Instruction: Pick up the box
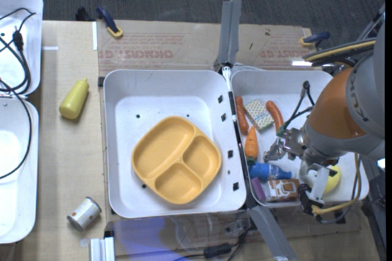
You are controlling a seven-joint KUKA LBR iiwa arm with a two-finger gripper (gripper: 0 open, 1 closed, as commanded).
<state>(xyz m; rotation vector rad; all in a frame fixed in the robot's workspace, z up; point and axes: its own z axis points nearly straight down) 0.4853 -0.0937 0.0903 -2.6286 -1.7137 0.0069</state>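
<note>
While box (281, 189) lies flat, blue bottle (264, 170), carrot (251, 142) crowd it.

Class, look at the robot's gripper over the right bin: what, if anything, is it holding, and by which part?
It cannot be told. The gripper sits low among the items in the right bin, near the box, but no grasp shows.

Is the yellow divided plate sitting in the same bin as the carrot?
No, the yellow divided plastic plate lies in the left white bin, while the orange carrot lies in the right white bin.
</note>
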